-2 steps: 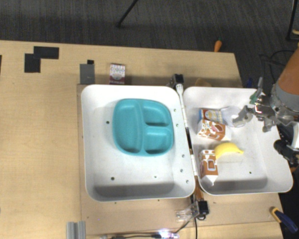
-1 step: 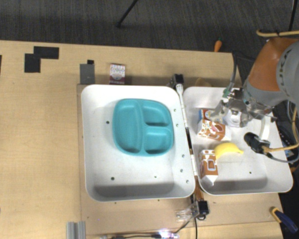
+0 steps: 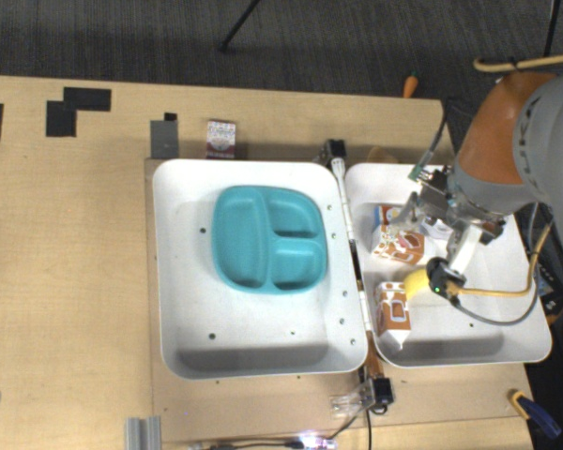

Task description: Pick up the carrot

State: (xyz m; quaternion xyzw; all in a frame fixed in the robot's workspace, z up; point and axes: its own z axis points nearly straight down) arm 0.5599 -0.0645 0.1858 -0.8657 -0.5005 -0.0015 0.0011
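Note:
My gripper [image 3: 415, 216] hangs over the right bin [image 3: 507, 345], near its left half, below the grey wrist with the orange band [image 3: 493, 129]. Just under and left of it lies an orange and white piece [image 3: 399, 244]. A second orange-brown and white piece [image 3: 394, 307] sits nearer the front left corner of that bin. I cannot tell which of them is the carrot. A small yellow round thing [image 3: 417, 282] rests between the two pieces. The wrist hides part of the bin's middle.
The left bin [image 3: 188, 345] holds a teal divided plate [image 3: 267, 237]. A yellow cable [image 3: 493, 293] runs from a black fitting [image 3: 438, 276] across the right bin. The divider wall [image 3: 349, 251] between the bins stands close to the gripper's left.

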